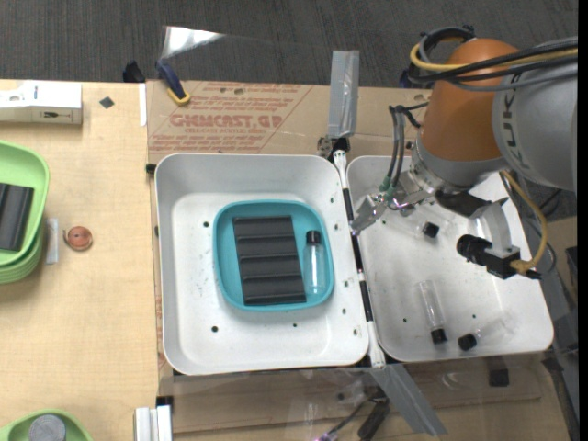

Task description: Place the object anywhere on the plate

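A teal plate [226, 246] rests in the left bin [184, 320]. On it lies a black ridged block [268, 258], and beside the block, along the plate's right side, a clear vial with a black cap [314, 257]. My gripper [369, 211] hangs over the upper left corner of the right bin [514, 338], close to the wall between the two bins and to the right of the plate. I see nothing held in it. Another clear vial [430, 307] with a black cap lies on the right bin's floor near the front.
A small black piece [429, 231] and a second black-capped item [467, 342] lie in the right bin. The grey and orange arm [478, 99] covers that bin's back part. A green tray [18, 214] sits at the far left, with cardboard [230, 118] behind the bins.
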You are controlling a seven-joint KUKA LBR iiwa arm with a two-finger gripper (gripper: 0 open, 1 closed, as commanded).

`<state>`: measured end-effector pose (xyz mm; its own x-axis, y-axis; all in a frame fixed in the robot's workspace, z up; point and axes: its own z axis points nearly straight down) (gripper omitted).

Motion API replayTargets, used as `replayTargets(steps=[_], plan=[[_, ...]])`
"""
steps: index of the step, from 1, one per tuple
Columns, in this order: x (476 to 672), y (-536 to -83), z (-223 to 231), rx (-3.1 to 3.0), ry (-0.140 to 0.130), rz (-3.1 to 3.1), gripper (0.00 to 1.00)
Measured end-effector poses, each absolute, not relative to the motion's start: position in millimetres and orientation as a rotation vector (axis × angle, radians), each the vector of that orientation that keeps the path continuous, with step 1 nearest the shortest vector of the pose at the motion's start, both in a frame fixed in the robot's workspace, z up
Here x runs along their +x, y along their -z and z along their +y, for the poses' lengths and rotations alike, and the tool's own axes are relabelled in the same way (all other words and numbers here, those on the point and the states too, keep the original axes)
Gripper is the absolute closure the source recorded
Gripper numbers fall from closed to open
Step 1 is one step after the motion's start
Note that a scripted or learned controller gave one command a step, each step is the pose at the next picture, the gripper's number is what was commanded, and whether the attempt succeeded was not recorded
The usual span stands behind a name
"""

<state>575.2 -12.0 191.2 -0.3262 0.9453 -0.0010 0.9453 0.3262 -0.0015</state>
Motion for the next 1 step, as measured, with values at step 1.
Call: replayTargets(steps=[1], plan=[[608.5, -289.8, -56.9, -1.893, -0.003, -2.509, 0.00]])
